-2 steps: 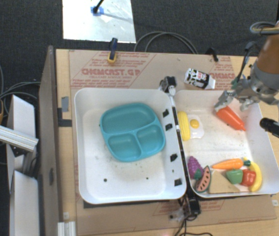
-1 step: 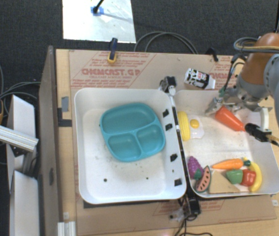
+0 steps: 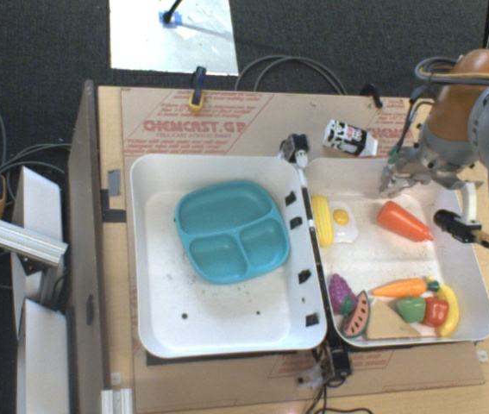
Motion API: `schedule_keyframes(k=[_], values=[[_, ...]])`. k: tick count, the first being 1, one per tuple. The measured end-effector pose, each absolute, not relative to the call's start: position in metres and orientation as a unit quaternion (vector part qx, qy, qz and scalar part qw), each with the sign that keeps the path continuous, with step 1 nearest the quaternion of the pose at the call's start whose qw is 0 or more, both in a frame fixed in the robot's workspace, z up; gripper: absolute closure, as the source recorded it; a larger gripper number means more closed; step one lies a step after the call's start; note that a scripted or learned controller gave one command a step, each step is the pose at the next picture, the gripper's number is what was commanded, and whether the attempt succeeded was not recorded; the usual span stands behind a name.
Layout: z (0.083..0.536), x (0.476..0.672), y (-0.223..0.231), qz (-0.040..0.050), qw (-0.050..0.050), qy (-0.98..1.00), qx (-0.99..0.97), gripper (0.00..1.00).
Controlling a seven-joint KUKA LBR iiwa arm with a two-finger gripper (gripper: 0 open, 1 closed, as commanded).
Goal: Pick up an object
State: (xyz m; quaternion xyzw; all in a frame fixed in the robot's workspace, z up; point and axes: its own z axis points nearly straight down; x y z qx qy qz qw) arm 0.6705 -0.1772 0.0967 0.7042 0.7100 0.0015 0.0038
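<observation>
Camera view: the pick is not yet made.
The pincer point(image 3: 397, 178) hangs over the right bin's point(image 3: 485, 304) far edge, its opening impossible to judge; the orange carrot-like toy point(image 3: 404, 222) lies just beside it, ungrasped.

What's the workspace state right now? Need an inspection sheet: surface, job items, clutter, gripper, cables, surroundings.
Surface: brown board carrying two white bins side by side, left bin and right bin.
Job's things: right bin holds corn cob, fried egg, orange carrot piece, grapes, watermelon slice, small carrot, peppers, banana.
Clutter: teal divided plate in left bin; black-and-white carton on the board behind the bins.
Gripper: gripper over right bin's far edge, above the orange carrot piece; nothing seen between its fingers.
Cables: black loops behind the board and at left.
Surroundings: dark carpet, metal sheet.
</observation>
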Motion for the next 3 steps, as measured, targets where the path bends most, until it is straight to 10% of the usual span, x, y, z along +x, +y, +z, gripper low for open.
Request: schedule_keyframes(k=[1, 2, 3], values=[[0.096, 0.670, -0.177, 0.0012, 0.003, 0.710, 0.704, 0.00], [0.084, 0.645, -0.184, -0.0006, 0.000, 0.707, 0.707, 0.00], [0.096, 0.648, -0.184, 0.0013, 0.003, 0.708, 0.706, 1.00]])
